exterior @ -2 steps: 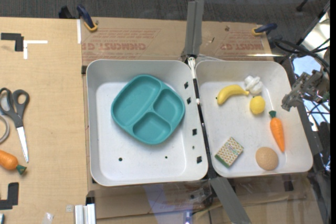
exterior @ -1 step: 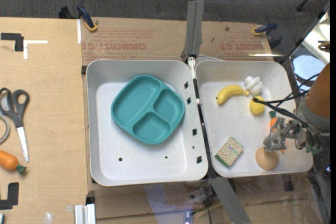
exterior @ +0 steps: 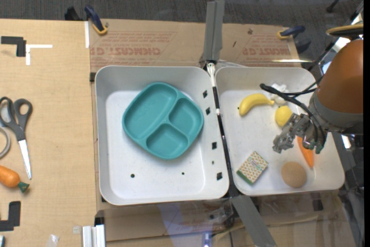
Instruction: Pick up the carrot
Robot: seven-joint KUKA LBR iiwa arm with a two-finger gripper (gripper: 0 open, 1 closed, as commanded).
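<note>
The carrot (exterior: pixel 307 154) lies in the right bin (exterior: pixel 332 182), near its right wall, with its long axis close to upright in the camera view: the narrow orange tip points toward the bin's near edge and the upper end runs up under the hand (exterior: pixel 298 137). The hand sits right over that upper end; whether its fingers are apart or closed on the carrot cannot be told from here, since the metal parts overlap it. Just left of the tip rests a round tan ball (exterior: pixel 293 174), and further left a small patterned packet (exterior: pixel 252 167) whose print is too small to read. Above the hand lie a lemon (exterior: pixel 282 115) and a banana (exterior: pixel 255 103). The left bin (exterior: pixel 110 182) holds a teal 3-compartment plate (exterior: pixel 163 120). Behind both bins a cardboard sheet (exterior: pixel 150 43) carries mirrored red lettering, not legible. On the worktop (exterior: pixel 52 95) at far left lie scissors (exterior: pixel 18 130) and a 2nd carrot (exterior: pixel 10 177)
</note>
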